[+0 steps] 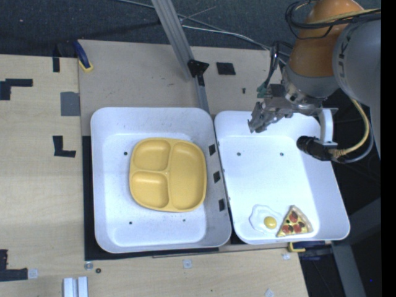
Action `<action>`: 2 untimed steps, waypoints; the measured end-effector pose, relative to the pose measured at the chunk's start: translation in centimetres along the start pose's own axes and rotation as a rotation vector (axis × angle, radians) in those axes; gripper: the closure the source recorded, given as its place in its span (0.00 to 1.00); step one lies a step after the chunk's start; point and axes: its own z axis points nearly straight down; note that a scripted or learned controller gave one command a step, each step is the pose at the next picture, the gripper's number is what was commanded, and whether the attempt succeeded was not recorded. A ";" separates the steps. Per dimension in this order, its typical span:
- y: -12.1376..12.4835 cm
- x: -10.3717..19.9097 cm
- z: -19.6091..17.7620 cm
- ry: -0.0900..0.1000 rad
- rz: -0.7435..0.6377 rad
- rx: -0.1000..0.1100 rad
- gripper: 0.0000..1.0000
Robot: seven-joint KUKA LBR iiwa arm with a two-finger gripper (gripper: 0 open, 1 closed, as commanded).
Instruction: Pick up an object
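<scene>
In the left bin [102, 166] we see a yellow tray [167, 174]; in the right bin [322, 184], an egg [264, 218] and pizza slice [294, 222] sit touching at the near edge; the gripper [260, 121] hangs over the far corner, well apart, nothing visibly held, its spread unclear; we judge the approach not begun; next, travel toward them and descend.

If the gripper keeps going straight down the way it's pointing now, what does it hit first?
Most likely bare floor of the right bin near its far end. The gripper points down there, well away from the fried egg and pizza slice at the near end. Depth is hard to judge from this slanted view.
</scene>
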 end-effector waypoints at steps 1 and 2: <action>-2.5 4.3 -0.2 0.001 -0.001 -0.001 1.00; -4.3 9.4 1.6 0.000 -0.002 0.000 1.00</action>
